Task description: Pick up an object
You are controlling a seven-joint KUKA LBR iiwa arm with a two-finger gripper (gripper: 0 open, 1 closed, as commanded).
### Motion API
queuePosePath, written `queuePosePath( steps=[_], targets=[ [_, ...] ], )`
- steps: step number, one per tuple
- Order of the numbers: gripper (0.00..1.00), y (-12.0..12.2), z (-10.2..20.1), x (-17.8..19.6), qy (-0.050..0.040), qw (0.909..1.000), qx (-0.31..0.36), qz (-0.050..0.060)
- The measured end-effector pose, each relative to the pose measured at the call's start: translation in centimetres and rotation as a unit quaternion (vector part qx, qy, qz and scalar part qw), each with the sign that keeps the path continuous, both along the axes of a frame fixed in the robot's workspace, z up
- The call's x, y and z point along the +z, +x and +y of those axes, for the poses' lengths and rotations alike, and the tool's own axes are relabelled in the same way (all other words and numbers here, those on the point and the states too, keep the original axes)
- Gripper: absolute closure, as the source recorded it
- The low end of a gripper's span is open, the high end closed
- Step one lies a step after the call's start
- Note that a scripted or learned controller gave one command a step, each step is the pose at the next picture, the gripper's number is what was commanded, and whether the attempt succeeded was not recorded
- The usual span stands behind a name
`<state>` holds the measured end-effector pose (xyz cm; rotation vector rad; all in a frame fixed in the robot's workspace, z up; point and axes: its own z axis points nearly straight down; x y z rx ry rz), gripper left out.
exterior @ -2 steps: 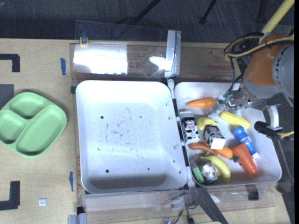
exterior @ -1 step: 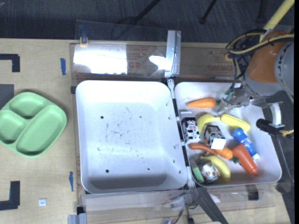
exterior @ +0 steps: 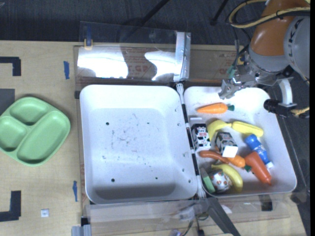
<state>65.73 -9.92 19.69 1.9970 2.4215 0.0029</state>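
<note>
The right bin (exterior: 285,178) holds a pile of toys: an orange carrot (exterior: 213,108) near its far side, a yellow banana (exterior: 244,128), a blue bottle (exterior: 257,148), a second orange carrot (exterior: 259,167), a black-and-white cube (exterior: 200,135) and a grey cube (exterior: 225,140). A spotted ball (exterior: 221,182) lies against another banana (exterior: 234,176) at the near end. My gripper (exterior: 229,89) hangs over the bin's far edge, just above and right of the first carrot, with nothing visibly held.
The left bin (exterior: 133,139) sits beside the right one, with a clear plastic sheet (exterior: 133,55) behind it. A green sectioned plate (exterior: 32,130) lies on the bench at the far left. Yellow cables (exterior: 256,6) loop above the arm.
</note>
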Motion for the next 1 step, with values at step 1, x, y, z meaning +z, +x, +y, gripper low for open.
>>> queuePosePath(
  steps=[1],
  targets=[
    [0.00, -0.01, 0.00, -0.01, 0.0000, 1.0000, 0.000, 0.000]
  ],
)
